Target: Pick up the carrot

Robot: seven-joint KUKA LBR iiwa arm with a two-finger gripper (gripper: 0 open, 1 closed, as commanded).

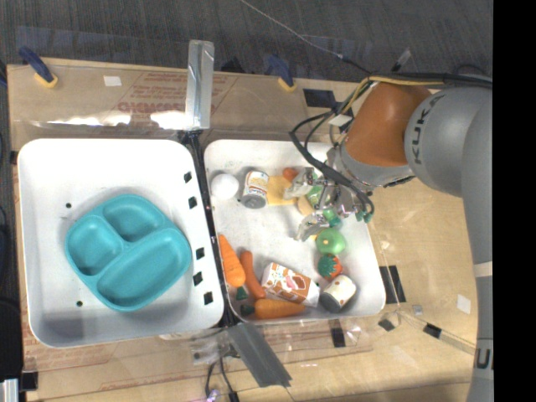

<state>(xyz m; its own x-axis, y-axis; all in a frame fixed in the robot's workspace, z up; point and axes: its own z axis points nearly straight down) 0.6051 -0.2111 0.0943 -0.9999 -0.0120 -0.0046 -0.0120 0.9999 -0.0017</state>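
Left bin point(33, 224): teal divided plate point(127, 250). Right bin point(276, 153): carrot point(229, 260) against its left wall, at seven o'clock from the can point(255, 188). Gripper point(316, 218) at the bin's centre-right, three o'clock from the carrot; grip state cannot be told.

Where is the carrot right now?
The carrot lies in the right bin, against its left wall near the front corner, beside a small juice carton. The gripper hangs further right, over other toys.

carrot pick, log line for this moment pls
gripper over right bin, near green fruit | carrot lying at bin's left wall, apart from gripper | not picked
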